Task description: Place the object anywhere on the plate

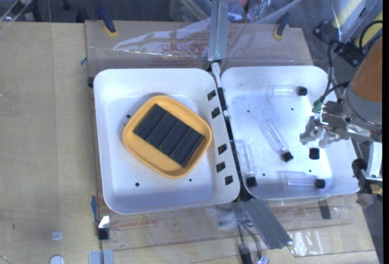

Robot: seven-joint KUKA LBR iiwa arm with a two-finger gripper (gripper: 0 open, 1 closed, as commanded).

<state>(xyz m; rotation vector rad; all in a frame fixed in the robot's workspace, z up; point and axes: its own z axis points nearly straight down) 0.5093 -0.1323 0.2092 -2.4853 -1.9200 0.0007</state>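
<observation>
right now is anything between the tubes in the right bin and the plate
Yes: the raised divider where the two bins meet runs between the clear tubes in the right bin and the yellow plate in the left bin. A tube must be lifted over it.

Two white bins sit on the desk: the left bin [109, 135] at nine o'clock and the right bin [255, 83] at three. One yellow plate [137, 135] lies in the left. Four clear tubes with black caps lie in the right: [285, 92], [277, 141], [245, 164], [301, 180]. One arm [371, 83] carries one tool [316, 135].
</observation>
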